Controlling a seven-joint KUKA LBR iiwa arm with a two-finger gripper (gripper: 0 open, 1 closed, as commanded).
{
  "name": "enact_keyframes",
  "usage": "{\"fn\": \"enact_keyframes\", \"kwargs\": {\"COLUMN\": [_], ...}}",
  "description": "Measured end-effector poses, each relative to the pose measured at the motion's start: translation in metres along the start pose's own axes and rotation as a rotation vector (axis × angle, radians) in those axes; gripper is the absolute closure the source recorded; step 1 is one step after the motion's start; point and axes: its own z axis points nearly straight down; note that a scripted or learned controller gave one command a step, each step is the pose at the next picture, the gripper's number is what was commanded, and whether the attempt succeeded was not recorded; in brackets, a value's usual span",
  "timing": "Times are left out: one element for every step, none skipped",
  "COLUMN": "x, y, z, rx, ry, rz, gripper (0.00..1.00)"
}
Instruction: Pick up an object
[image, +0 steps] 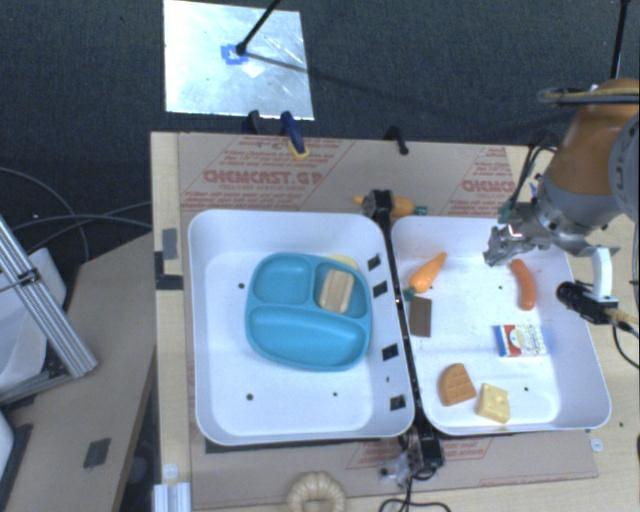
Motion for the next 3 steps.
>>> {"fn": "enact_keyframes", "kwargs": {"x": [0.000, 0.051, 0.103], "y": [0.002, -0.024, -0.040], "z": [-0.055, -0.063, -0.071], "rx": [-0.001, 0.006, 0.006], "ry": [0.000, 0.003, 0.003], "rz": [-0.001, -0.004, -0.005], "gripper": [1.00, 1.00, 1.00]}}
